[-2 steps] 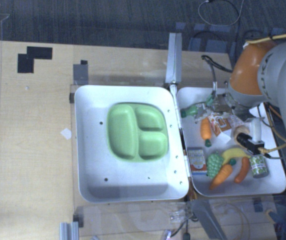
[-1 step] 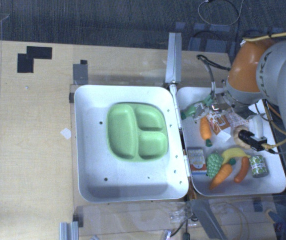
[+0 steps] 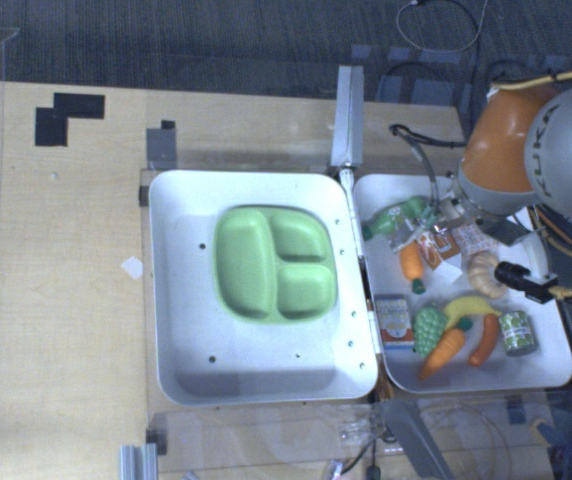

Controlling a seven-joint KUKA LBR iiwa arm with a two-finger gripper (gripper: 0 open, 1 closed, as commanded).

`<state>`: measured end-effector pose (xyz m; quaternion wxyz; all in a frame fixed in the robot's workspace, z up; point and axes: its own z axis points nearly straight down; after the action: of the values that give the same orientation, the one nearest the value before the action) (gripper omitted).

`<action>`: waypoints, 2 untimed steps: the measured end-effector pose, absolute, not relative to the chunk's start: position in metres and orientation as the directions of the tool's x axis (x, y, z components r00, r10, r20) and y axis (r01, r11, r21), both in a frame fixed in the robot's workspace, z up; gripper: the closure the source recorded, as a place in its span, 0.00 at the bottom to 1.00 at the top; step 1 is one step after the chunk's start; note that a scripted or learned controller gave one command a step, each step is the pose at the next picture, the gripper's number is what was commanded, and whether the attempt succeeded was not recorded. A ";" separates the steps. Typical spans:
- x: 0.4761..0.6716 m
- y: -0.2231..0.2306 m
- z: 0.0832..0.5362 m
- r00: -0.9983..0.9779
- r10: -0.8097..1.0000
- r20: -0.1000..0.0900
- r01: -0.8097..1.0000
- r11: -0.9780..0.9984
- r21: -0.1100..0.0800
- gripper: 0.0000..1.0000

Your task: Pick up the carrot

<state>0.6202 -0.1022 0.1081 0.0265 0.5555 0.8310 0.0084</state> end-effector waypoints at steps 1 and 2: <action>0.629 -0.100 0.108 -0.598 0.801 -0.042 0.800 0.599 0.030 0.00; 0.609 -0.098 0.109 -0.642 0.765 -0.052 0.764 0.644 0.041 0.00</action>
<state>0.6094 -0.0982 0.1087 0.0322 0.4221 0.9060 0.0079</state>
